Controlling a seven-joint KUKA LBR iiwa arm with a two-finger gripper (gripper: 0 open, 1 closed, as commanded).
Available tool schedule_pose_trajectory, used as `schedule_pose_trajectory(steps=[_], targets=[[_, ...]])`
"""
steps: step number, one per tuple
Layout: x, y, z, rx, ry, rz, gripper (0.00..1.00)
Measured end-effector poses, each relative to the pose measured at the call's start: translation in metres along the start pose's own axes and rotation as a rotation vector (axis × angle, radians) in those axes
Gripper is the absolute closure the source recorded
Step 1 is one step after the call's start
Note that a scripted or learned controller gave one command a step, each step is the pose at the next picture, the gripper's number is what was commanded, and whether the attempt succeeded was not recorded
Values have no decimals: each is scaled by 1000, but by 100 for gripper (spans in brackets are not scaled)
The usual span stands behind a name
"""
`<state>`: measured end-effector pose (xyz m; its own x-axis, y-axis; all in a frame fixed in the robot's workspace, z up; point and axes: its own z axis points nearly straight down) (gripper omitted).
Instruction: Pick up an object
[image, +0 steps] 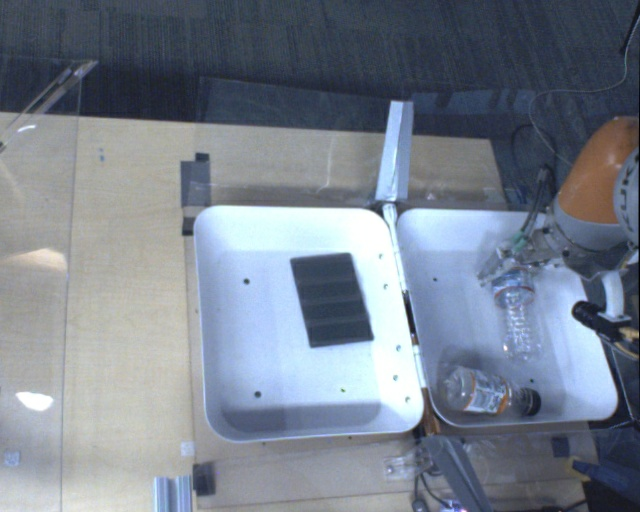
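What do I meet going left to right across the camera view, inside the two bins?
Left bin → dark ribbed block → right bin → lying bottle with orange label and dark cap → clear plastic bottle. The hand sits above the clear bottle's top, so I leave it out of the order.

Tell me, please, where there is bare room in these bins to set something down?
Left bin: bare floor all around the dark ridged pad. Right bin: free along its left side; crowded where the gripper meets the clear bottle and the lying bottle.

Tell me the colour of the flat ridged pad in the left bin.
Black pad, seen in the camera view.
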<state>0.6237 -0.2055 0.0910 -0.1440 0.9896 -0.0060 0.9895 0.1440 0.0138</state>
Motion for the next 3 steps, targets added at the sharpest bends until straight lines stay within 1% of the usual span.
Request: schedule_pose_trajectory(steps=[1, 2, 3], targets=[[5, -31, 1, 0, 1, -107, 0], [5, -28, -12, -8, -1, -108, 100], [78, 39, -86, 4, 5, -312, 100]])
